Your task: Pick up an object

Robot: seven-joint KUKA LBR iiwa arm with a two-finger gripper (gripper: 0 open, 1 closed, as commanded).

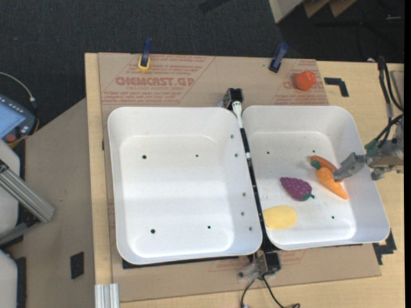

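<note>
The right bin (334,122) holds three toy foods. A purple bunch of grapes (296,187) lies near its middle. A yellow lemon (280,217) sits below the grapes, by the bin's front left corner. An orange carrot (333,183) lies at the right side, with a second orange piece (322,162) just above it. My gripper (350,166) reaches in over the bin's right rim, low and right beside the carrot's upper end. Nothing is seen lifted off the bin floor.
The left bin (128,172) lies beside the right one, with a black divider strip (246,159) between them. A small orange-red toy (306,80) sits on the cardboard behind the right bin. Blue clamps (146,53) (279,56) stand at the board's far edge. Cables hang at the right.
</note>
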